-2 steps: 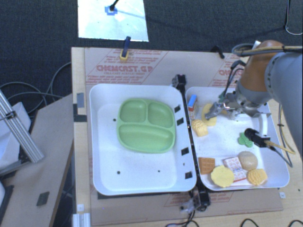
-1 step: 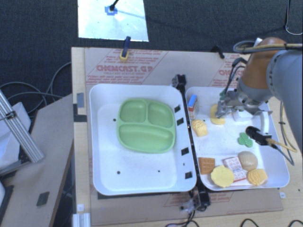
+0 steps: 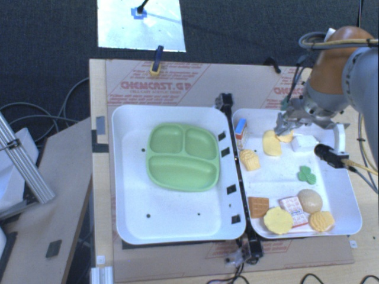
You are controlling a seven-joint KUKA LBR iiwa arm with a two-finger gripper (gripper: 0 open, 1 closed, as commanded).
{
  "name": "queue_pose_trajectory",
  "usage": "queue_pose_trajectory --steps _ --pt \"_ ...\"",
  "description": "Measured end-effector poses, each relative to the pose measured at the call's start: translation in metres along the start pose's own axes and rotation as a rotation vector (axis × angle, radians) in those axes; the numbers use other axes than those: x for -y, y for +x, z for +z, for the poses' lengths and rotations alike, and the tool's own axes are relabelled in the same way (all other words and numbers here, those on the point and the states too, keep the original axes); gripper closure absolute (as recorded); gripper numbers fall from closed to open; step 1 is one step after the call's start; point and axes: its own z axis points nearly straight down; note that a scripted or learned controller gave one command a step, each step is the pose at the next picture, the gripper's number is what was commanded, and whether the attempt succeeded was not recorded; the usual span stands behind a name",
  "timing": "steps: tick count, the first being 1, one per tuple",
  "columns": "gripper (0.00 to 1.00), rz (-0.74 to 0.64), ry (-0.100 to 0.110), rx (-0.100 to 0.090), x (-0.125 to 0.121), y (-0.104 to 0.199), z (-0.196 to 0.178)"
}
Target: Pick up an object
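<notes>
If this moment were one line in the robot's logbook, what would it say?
gripper: over right bin | nearest: pale yellow piece | green tray: left bin

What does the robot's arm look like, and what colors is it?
The arm is smooth, rounded and grey, with a shiny orange band above the wrist. Grey cables loop beside the band. At the end sits a small metal gripper with two fingers.

Red "CHEMCAST GP" print — on the bench sheet (image 3: 172, 84)

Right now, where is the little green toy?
The little green toy lies in the right bin, toward its right side, above the tan round piece.
</notes>
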Motion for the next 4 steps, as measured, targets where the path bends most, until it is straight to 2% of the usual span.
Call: queue_pose_trajectory --steps 2,3,4 --pt "1.00 -0.001 0.002 0.000 0.000 -0.003 -0.078" --pt "1.00 -0.003 0.007 -0.002 0.027 0.050 -0.084" --pt "1.00 -0.001 0.008 -0.001 0.040 0.062 -0.069"
